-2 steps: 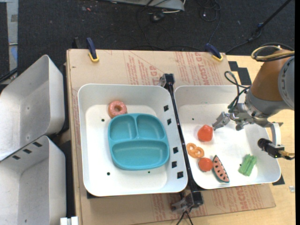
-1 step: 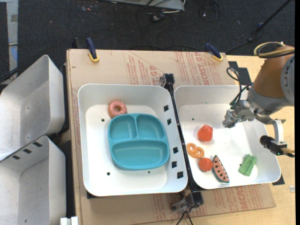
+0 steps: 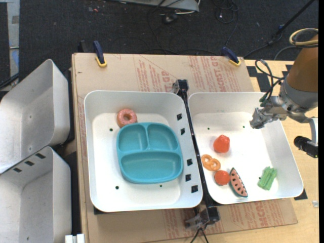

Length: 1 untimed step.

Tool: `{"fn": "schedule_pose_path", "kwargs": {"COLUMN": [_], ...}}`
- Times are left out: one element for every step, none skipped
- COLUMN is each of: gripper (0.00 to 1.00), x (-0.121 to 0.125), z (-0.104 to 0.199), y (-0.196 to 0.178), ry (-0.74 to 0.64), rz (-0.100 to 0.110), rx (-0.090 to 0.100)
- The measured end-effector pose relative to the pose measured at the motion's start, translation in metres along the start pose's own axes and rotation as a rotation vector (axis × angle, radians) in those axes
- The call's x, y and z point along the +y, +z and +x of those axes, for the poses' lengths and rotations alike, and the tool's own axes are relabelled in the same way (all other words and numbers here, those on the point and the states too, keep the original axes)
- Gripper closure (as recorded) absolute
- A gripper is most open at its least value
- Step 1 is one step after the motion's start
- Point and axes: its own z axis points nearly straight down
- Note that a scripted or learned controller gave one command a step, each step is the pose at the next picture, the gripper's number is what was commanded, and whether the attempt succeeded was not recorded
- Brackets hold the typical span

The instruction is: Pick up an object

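Objects to choose from lie in the right bin (image 3: 283,151): a red toy pepper (image 3: 221,144) near its middle, an orange ring slice (image 3: 210,162) and a small tomato (image 3: 221,177) toward the front-left, a watermelon slice (image 3: 238,182) touching the front edge area, and a green piece (image 3: 267,178) by the front-right corner. The gripper (image 3: 259,119) hovers over the back-right part of that bin, close to the rear wall; how far its tips are parted I cannot tell, and nothing shows between them.

Likely trouble: the ring slice, tomato and watermelon sit tightly together, so a descent there could nudge neighbours or pinch two at once. The green piece lies close to the corner walls, where a tip might strike the rim. The pepper stands apart with bare floor all round, the easiest approach.

The left bin (image 3: 101,135) holds a blue divided tray (image 3: 150,153) and a pink doughnut (image 3: 126,117) near its back edge.
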Motion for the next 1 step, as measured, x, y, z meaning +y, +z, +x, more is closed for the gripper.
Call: {"fn": "schedule_pose_path", "kwargs": {"gripper": [1.00], "x": [0.0016], "z": [-0.0003], "y": [-0.0421], "ry": [-0.001], "rz": [0.002], "rx": [0.001]}}
